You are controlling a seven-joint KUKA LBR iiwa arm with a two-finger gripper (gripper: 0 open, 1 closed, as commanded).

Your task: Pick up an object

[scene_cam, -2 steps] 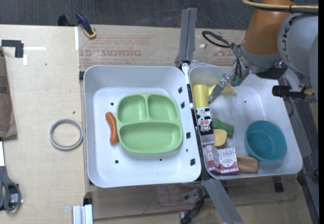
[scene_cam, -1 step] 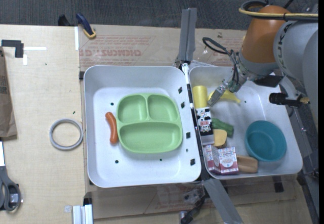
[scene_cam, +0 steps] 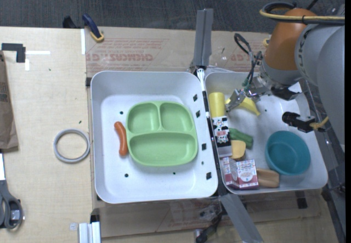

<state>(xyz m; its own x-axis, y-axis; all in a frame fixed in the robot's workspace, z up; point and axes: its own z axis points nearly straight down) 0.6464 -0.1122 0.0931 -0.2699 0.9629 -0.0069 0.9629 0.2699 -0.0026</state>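
— Carton (scene_cam: 245, 174) sits at six o'clock. What's your gripper (scene_cam: 239, 99) doing?
— Fingers spread, grasping nothing, banana (scene_cam: 250, 106) touching at three o'clock.
— Then you should centre over it before clenching.

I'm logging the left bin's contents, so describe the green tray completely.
The green tray is a pale green, matte, plastic-looking divided plate with rounded corners. Raised ribs split it into three compartments: two smaller ones along the far side and one wide one along the near side. It lies flat and right side up, slightly rotated, near the middle of the left bin, resting on its floor. An orange sausage-shaped toy lies just beside its left edge; whether they touch I cannot tell.
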